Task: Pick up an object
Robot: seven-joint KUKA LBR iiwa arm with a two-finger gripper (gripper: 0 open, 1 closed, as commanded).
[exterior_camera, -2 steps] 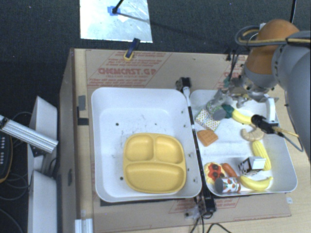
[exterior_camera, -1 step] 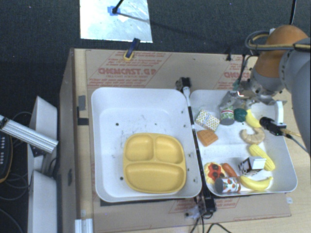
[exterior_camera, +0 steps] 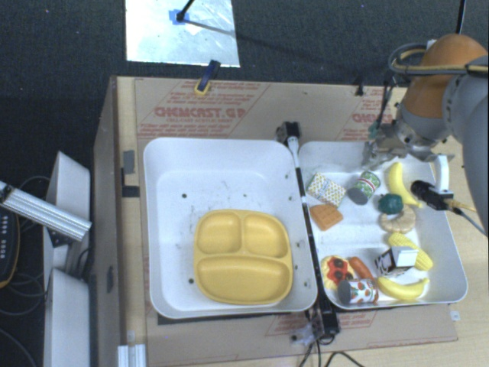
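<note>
My gripper (exterior_camera: 377,157) hangs over the far edge of the right bin (exterior_camera: 455,260), just above a small can with a green label (exterior_camera: 366,187) that lies on its side. A yellow banana (exterior_camera: 396,182) lies just right of the can, with a teal lump (exterior_camera: 391,203) and a beige cookie (exterior_camera: 398,222) in front of it. A patterned packet (exterior_camera: 325,189) and an orange cracker (exterior_camera: 326,217) lie to the left. Nothing shows in the gripper's grasp.
The near end of the right bin holds a second banana (exterior_camera: 402,287), a brown and white box (exterior_camera: 397,259), a printed can (exterior_camera: 358,291) and red and orange toy food (exterior_camera: 341,268). The left bin (exterior_camera: 176,174) holds a yellow divided plate (exterior_camera: 243,254).
</note>
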